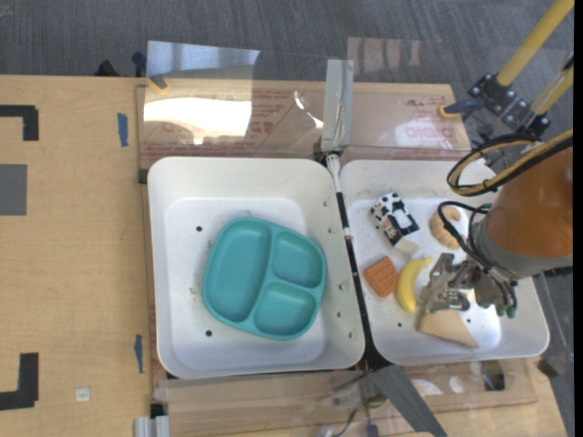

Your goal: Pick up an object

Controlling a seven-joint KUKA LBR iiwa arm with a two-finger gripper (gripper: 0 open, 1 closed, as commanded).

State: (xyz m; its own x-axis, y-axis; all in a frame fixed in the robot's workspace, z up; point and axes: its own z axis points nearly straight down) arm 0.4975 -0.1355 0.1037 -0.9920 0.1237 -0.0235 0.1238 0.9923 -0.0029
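No writing could be read on the black-and-white toy (394,217) near the right bin's (524,340) back edge. The gripper (446,291) hung over that bin's front edge, just above a tan wedge (448,327) and beside a banana (410,283) and waffle (382,276); whether it was apart or together I could not tell. The arm hid part of a round tan thing (444,231), perhaps bread, and the left bin (173,244) held a teal tray (264,278).

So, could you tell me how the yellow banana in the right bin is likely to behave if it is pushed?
The banana is curved, so a push would probably spin it, not roll it. It looks like smooth, light toy plastic, perhaps slippery. The waffle piece beside it may get nudged.
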